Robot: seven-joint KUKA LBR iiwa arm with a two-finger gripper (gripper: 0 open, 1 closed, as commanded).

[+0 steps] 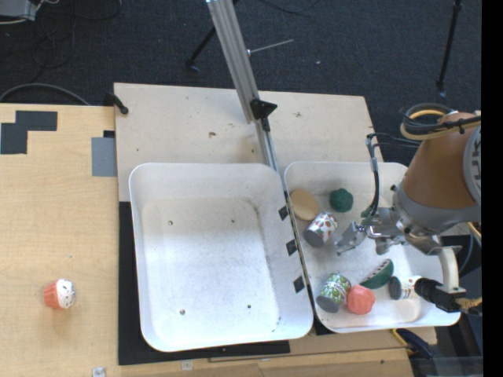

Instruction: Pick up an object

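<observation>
The surface [196, 124] is seen carrying two white bins side by side. The left bin [208, 258] is larger in view; the right bin [393, 314] holds the objects. The arm [440, 183] is placed over the right bin, with the gripper [351, 240] beside a silver-wrapped object [321, 228]. Whether the fingers are spread or closed cannot be told. A tan object [303, 204], a green ball [341, 199], a patterned ball [335, 290] and a red object [361, 300] are also seen there.
</observation>
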